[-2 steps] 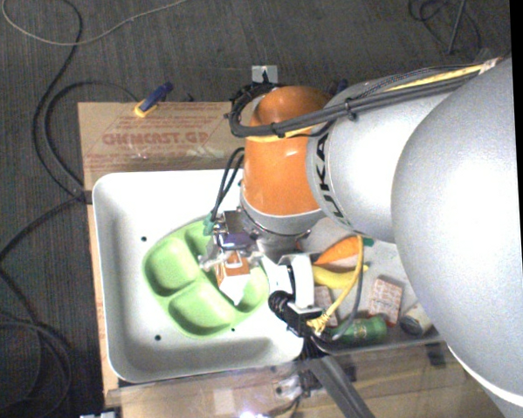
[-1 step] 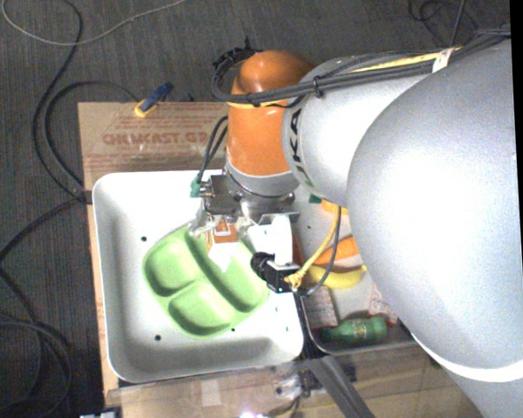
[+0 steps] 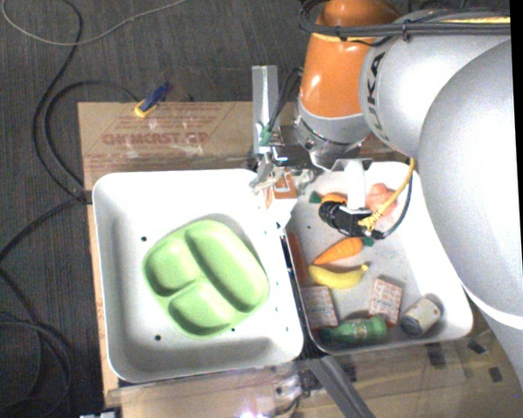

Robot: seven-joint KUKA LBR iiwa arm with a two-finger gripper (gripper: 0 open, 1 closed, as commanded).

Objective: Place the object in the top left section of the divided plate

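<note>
The green divided plate (image 3: pixel 206 277) lies in the left white bin (image 3: pixel 115 255), turned at a slant, with its three sections bare. My gripper (image 3: pixel 276 180) hangs over the rim between the two bins, near their far end. It is shut on a small orange-brown object (image 3: pixel 284 188), which shows just under the metal fingers (image 3: pixel 262 178). The plate is down and to the left of the gripper, well apart from it.
The right bin (image 3: pixel 451 320) holds a carrot (image 3: pixel 338 250), a banana (image 3: pixel 338 276), a green bottle (image 3: pixel 355 332), two small packets (image 3: pixel 385 299), a grey can (image 3: pixel 422 315) and a pinkish fruit (image 3: pixel 380 193). Cardboard (image 3: pixel 166 139) lies behind the left bin.
</note>
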